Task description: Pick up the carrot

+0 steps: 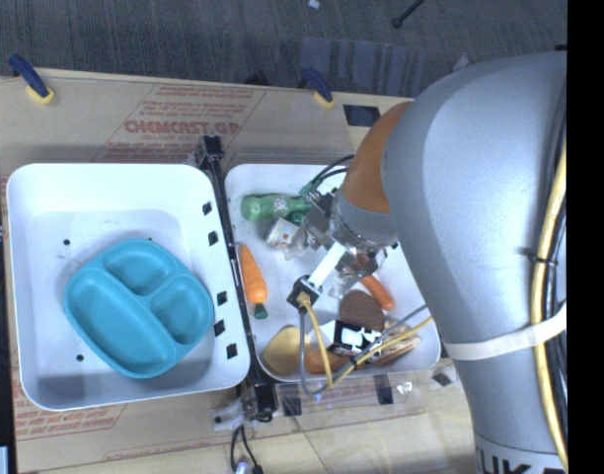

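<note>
the carrot [253, 276] lies in the right bin [274, 171], close against the bin's left wall, running lengthwise from the far edge of the bench [134, 117] toward the near edge, with its green stub at the near end. nothing touches it on top. the arm [480, 215] reaches in from the bench's right edge and covers much of the right bin; its end effector [366, 263] hangs over the middle of that bin, to the right of the carrot and apart from it, and whether it is wide or narrow cannot be told from this angle. nothing shows in its grasp. toward the far edge of the right bin lies a green thing [267, 206] on its side, with a small pale thing [280, 233] just beside it. near the end effector lie a second, shorter orange piece [379, 292] and a brown rounded thing [361, 307], touching or nearly so. a tan rounded thing [285, 349] sits by the bin's near-left corner, near the carrot's stub. the left bin [105, 170] holds a blue divided plate [139, 304], lying flat and turned at a slant. two blue clamps [31, 79] grip the bench's far edge.
</note>
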You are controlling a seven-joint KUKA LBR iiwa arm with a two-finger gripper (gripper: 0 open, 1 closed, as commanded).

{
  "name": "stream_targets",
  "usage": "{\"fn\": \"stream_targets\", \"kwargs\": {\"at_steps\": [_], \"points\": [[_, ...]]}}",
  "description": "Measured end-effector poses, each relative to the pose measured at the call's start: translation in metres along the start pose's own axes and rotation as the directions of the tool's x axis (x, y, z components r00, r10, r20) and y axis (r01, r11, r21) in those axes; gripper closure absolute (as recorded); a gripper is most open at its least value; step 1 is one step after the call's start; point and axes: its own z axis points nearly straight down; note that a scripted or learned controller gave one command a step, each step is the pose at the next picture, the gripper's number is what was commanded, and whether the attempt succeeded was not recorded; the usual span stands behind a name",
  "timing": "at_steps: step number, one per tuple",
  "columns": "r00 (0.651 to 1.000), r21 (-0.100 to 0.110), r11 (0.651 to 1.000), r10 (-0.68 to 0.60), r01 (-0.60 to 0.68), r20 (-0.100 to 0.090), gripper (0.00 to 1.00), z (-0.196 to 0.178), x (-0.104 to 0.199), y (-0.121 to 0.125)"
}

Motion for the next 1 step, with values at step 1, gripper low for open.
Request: {"fn": "stream_targets", "kwargs": {"at_steps": [1], "points": [[1.0,0.006,1.0,-0.015,0.015,-0.005,1.0,-0.0122,0.0042,-0.0017]]}}
